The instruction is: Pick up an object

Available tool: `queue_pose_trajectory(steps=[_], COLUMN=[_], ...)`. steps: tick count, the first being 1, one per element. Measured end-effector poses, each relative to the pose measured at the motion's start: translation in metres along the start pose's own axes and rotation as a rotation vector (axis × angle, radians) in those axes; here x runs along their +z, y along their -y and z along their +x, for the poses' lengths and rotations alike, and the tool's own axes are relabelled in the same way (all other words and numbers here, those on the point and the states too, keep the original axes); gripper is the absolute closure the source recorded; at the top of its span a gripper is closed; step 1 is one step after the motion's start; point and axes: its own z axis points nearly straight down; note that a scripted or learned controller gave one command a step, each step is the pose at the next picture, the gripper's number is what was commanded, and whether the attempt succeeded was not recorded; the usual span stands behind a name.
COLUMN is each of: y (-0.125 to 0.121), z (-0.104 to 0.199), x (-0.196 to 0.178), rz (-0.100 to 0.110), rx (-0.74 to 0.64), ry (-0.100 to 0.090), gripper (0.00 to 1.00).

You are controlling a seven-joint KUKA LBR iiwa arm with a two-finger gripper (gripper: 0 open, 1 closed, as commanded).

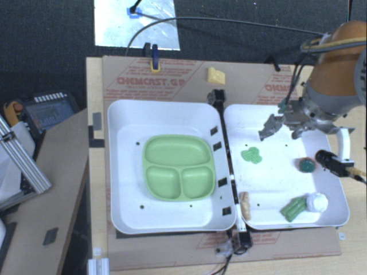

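Hovering over bare floor of right bin [287, 153], tool [282, 128], spread or pinched unclear, near far rim

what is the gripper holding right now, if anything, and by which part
Nothing is held. The gripper hangs above the right bin with no object between its fingers; the small green piece lies on the bin floor below it.

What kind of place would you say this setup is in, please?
Most likely a robotics lab test bench: a grey and orange arm reaches over two white bins, taped cardboard underlies them, and cables and an electronic handset sit nearby.
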Motion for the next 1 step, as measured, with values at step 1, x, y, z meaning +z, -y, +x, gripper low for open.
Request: queue_pose_trajectory(steps=[1], y=[-0.0022], z=[0.0000], x=[-0.0056], rz=[-0.011], rx=[-0.002], ry=[0.001], gripper=[0.00])
